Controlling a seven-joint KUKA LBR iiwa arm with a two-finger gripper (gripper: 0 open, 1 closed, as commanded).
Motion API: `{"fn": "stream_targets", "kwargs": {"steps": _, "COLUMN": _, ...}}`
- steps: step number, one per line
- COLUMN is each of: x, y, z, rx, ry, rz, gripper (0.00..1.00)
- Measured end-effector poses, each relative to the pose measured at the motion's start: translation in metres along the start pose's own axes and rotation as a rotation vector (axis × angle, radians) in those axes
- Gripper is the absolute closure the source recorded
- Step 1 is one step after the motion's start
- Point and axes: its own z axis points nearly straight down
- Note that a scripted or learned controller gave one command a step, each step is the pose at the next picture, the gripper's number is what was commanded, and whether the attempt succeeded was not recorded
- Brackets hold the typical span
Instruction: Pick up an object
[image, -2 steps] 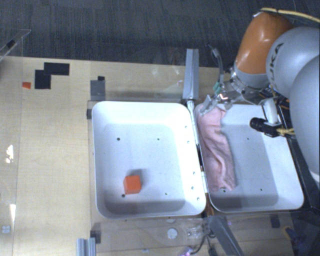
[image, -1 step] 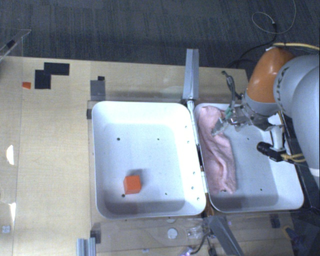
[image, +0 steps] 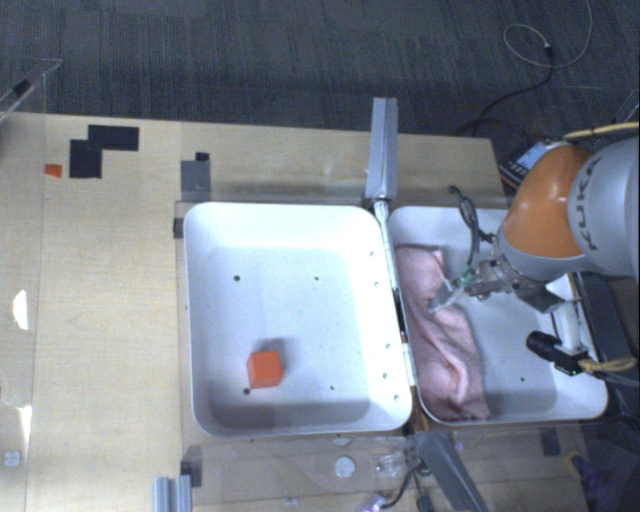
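Observation:
A pink cloth (image: 440, 335) lies crumpled along the left side of the right bin (image: 530, 395). An orange block (image: 265, 369) sits in the left bin (image: 290, 240), near its front. My gripper (image: 447, 297) hangs low over the upper part of the cloth, its thin fingers pointing left and down at the fabric. The grey arm with its orange band (image: 545, 200) comes in from the right. Whether any cloth sits between the fingers is too small to tell.
A grey metal divider post (image: 381, 150) rises behind the seam between the bins. Black and orange markers (image: 95, 150) lie on the wooden bench at the far left. Cables (image: 570, 355) and a black fitting sit at the right bin's right edge.

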Motion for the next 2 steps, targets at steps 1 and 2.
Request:
{"fn": "stream_targets", "kwargs": {"steps": 1, "x": 0.022, "y": -0.064, "z": -0.002, "rx": -0.005, "ry": -0.003, "rz": -0.128, "gripper": 0.0}}
{"fn": "stream_targets", "kwargs": {"steps": 2, "x": 0.022, "y": -0.06, "z": -0.015, "rx": -0.016, "ry": -0.006, "rz": -0.13, "gripper": 1.0}}
